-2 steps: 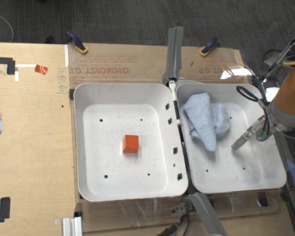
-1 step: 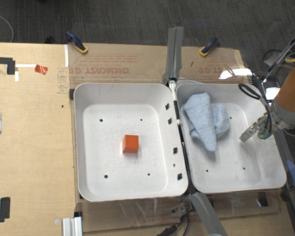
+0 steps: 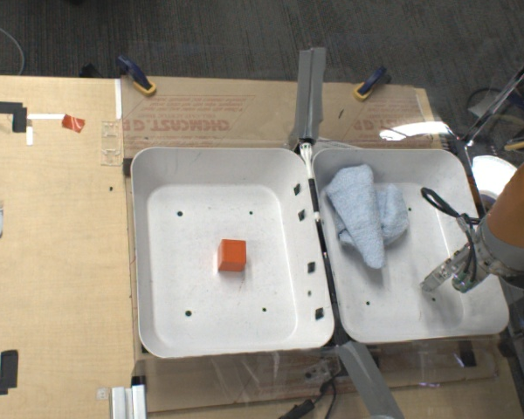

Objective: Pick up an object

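An orange-red cube (image 3: 232, 256) sits near the middle of the left bin (image 3: 157, 234). A crumpled light blue cloth (image 3: 365, 212) lies in the upper left part of the right bin (image 3: 393, 317). My gripper (image 3: 445, 278) hangs low over the right side of the right bin, to the right of the cloth and apart from it. Nothing shows between its fingertips. The arm's orange band (image 3: 513, 208) enters from the right edge.
A grey divider bar (image 3: 311, 94) runs between the bins at the back. Clamps (image 3: 136, 74) hold cardboard behind the bins. A wooden board (image 3: 44, 234) lies left of the left bin. A black cable loop (image 3: 441, 203) hangs by the gripper.
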Action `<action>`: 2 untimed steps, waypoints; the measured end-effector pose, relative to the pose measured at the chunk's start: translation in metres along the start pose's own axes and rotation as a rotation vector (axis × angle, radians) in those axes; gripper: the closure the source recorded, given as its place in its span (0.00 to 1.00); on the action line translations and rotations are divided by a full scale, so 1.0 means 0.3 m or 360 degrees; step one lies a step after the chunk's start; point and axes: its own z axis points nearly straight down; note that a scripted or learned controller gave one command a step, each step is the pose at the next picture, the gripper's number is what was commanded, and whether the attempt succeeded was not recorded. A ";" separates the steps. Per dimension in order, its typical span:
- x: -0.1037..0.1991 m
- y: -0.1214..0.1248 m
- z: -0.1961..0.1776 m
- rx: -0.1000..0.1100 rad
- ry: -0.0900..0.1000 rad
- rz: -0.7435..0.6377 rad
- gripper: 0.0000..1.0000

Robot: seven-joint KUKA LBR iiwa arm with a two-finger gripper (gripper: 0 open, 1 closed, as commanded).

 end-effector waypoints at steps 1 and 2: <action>-0.028 0.266 -0.304 -0.0003 -0.0006 -0.0147 1.00; -0.028 0.264 -0.302 -0.0001 -0.0004 -0.0145 0.00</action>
